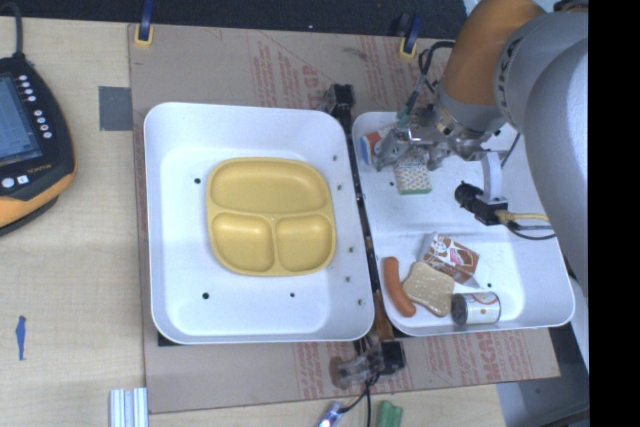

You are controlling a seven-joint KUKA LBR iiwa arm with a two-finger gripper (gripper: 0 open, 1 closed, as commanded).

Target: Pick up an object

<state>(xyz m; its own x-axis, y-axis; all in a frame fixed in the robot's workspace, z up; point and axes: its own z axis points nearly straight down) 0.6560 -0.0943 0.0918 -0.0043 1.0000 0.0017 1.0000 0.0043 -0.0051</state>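
My gripper (408, 151) is low over the far left corner of the right bin (530, 245), hanging from the grey arm with its orange band (490, 35). A small pale object with a green speckled pattern (412, 178) lies right at the gripper's near side, touching or just under it. A red and blue item (369, 147) sits against the bin's left wall beside the gripper. At the near end of the same bin lie a sausage (397, 285), a slice of toast (430, 288), a brown and white packet (452, 257) and a small can (476, 308).
The left bin (170, 215) holds a yellow divided plate (270, 215). A black cable connector (482, 205) hangs over the right bin. A teach pendant (25, 140) rests on the bench at far left. Clamps (145, 25) pin the cardboard underlay.
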